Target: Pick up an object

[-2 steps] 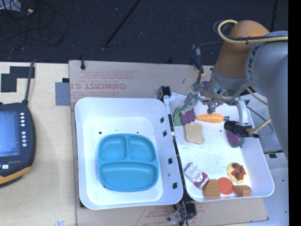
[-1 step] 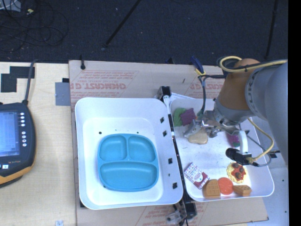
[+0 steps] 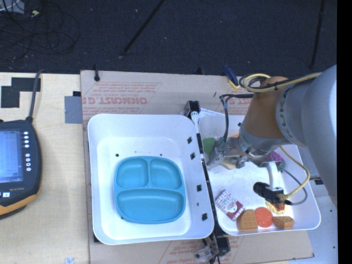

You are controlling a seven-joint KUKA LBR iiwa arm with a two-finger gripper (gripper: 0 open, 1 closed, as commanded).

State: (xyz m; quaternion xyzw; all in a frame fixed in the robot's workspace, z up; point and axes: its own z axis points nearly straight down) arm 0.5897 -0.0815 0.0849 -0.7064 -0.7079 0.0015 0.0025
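Observation:
My gripper [image 3: 224, 158] hangs low over the upper left part of the right bin [image 3: 308, 210], under the grey arm with its orange band. A green object [image 3: 209, 145] lies just left of it by the bin's wall, partly hidden. A purple object [image 3: 274, 157] peeks out from under the wrist on the right. Along the bin's front lie a red and white packet [image 3: 228, 203], a tan biscuit-shaped piece [image 3: 248, 220], an orange round piece [image 3: 264, 217] and a brown bread-like piece [image 3: 284, 222].
The left bin [image 3: 102, 147] holds a blue divided plate [image 3: 149, 189]. A handheld control pendant [image 3: 16, 161] lies on the bench at the far left. Cardboard lines the bench under both bins.

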